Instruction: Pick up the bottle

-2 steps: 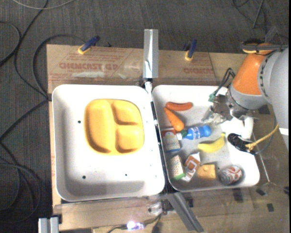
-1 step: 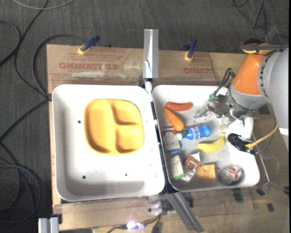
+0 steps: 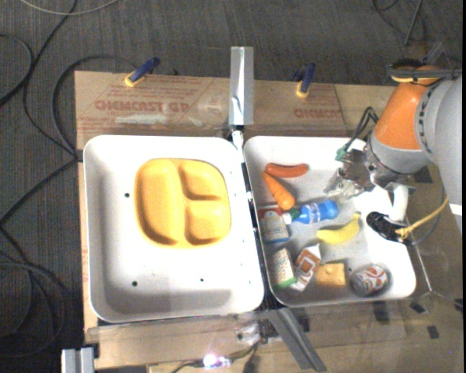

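Under me is a brown board bench [image 3: 186, 107] on dark carpet, with black and white cables looping over the floor on the left and along the top. Two clamps grip the board's far edge, a blue-and-yellow one [image 3: 141, 71] on the left and another [image 3: 303, 80] nearer the middle, and an upright metal post [image 3: 241, 88] stands between them, just behind the seam where the two white bins meet. The left bin [image 3: 109, 231] holds a yellow divided tray [image 3: 184, 200] set in its far half. The right bin [image 3: 404, 274] is crowded: a red sausage [image 3: 287, 169] at the far side, a carrot [image 3: 279, 193] slanting just below it, then the bottle [image 3: 314, 211], clear blue with a white cap, lying on its side near the bin's centre. A banana [image 3: 340, 233] lies just beside the bottle's base, a can [image 3: 370, 279] rests in the near right corner, a tan block [image 3: 333, 273] next to it, and small packages toward the near left. My arm [image 3: 419, 127] reaches in from the right, the orange band above the wrist over the bin's right rim, the wrist angled down and leftward. My pincer [image 3: 346, 179] hangs above the bin's far right part, close to the bottle's base end but not on it; I cannot tell how wide it stands.
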Available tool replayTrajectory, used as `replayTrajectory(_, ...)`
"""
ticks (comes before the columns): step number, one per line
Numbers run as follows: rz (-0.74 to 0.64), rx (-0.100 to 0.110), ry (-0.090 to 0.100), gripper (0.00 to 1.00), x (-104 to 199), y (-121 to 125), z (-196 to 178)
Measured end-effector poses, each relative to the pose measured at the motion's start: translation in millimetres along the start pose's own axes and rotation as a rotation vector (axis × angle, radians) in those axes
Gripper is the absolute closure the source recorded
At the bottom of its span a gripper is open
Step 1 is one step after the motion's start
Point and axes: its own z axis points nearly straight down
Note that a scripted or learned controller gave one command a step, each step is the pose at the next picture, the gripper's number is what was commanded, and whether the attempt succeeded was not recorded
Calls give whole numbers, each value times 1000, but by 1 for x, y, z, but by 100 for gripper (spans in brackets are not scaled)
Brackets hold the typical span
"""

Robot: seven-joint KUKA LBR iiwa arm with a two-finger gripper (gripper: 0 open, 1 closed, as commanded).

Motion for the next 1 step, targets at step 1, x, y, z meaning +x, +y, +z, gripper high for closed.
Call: replayTrajectory(1,-65,-27,-12,100,14,-31,18)
